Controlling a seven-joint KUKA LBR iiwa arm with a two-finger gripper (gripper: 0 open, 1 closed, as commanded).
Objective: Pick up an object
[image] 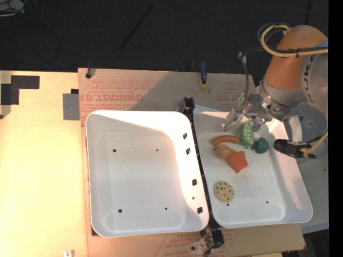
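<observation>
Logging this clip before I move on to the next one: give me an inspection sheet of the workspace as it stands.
Surface: left bin and right bin, both white, side by side on cardboard.
Job's things: in the right bin, orange sausage shape, tan lump, red block, green piece, teal ball, spotted cookie.
Clutter: blue clamp at the cardboard's far edge.
Grippers: gripper above the right bin's far end, near the green piece; nothing seen held.
Cables: yellow cable looped over the arm.
Surroundings: wooden benchtop left; dark floor behind.
</observation>
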